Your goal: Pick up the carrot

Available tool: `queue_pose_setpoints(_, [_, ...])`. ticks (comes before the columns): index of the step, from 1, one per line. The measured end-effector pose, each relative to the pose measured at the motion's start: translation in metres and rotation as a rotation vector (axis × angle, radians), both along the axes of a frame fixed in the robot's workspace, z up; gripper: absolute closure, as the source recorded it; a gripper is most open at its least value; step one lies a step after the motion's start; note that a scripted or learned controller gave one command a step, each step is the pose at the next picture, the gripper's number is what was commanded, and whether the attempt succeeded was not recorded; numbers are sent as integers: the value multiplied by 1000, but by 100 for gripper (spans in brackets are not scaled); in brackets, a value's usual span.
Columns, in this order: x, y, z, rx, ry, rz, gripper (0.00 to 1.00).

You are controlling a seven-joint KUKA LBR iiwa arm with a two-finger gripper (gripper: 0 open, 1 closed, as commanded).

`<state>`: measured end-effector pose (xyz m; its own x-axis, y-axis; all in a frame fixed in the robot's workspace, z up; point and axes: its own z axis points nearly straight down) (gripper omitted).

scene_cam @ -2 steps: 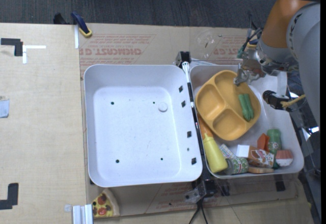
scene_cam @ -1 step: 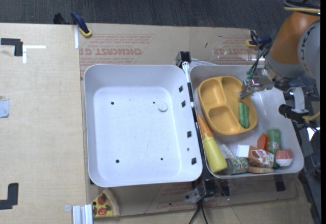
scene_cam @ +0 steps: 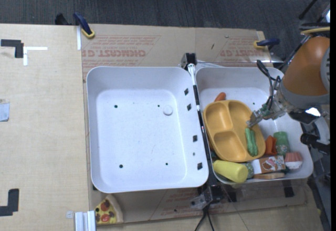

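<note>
An orange carrot (scene_cam: 270, 145) lies in the right bin (scene_cam: 239, 79), squeezed between a green pickle-like piece (scene_cam: 251, 142) and a green can (scene_cam: 281, 141). A second orange-red piece (scene_cam: 220, 96) peeks out behind the yellow divided plate (scene_cam: 227, 129). My gripper (scene_cam: 258, 118) reaches in from the right and hangs over the plate's right rim, just above the green piece and up-left of the carrot. Nothing shows in its grasp.
A yellow cup (scene_cam: 231, 171) lies on its side at the right bin's front, beside a printed box (scene_cam: 271, 164) and a small red-white item (scene_cam: 293, 159). The left bin (scene_cam: 100, 135) holds a small white disc (scene_cam: 167, 111). A toy pizza slice (scene_cam: 106, 212) lies on the bench in front.
</note>
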<state>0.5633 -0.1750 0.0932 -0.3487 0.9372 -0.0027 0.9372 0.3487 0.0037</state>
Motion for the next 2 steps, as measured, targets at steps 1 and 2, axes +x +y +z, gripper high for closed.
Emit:
queue_pose_setpoints(1, [34, 72, 3, -5, -4, -54, 100])
queue_pose_setpoints(2, [49, 163, 100, 4, 2, -444, 100])
